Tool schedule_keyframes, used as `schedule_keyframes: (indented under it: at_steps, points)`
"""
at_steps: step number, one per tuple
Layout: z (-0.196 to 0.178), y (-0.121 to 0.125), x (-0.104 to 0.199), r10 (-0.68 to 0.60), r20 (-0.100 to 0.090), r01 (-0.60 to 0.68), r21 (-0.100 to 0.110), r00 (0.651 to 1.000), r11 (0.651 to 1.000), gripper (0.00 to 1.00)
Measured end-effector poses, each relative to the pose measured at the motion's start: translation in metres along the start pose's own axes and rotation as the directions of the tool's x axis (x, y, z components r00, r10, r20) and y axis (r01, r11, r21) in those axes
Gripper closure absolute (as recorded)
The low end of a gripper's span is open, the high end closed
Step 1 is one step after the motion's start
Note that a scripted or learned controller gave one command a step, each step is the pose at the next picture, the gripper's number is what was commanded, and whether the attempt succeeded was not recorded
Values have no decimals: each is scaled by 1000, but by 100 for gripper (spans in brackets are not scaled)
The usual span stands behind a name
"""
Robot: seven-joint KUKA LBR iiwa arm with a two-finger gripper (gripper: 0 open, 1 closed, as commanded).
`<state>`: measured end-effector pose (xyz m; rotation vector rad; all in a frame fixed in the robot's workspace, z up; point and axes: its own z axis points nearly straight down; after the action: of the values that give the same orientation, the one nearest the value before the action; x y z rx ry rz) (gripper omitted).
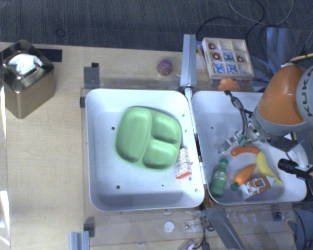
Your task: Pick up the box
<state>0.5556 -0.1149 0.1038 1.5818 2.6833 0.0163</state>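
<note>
The box (183, 164) lies in the left bin (101, 139), against its right wall just right of the green tray (147, 137), near the frame's centre. The gripper (239, 140) is low in the right bin (211, 113), just above the chili (244, 151), near the banana (266, 165), carrot (243, 174), bottle (218, 177) and carton (254, 186). Whether it is open or closed, I cannot tell.

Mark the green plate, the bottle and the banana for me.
green plate (147, 136): camera view, centre ridge between compartments.
bottle (218, 177): camera view, middle of its body.
banana (266, 166): camera view, middle of its curve.
</note>
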Motion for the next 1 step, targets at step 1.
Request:
schedule_keyframes:
  at_steps: [1]
  points:
    - [13,8,22,270,-7,-270,15,963,963,0]
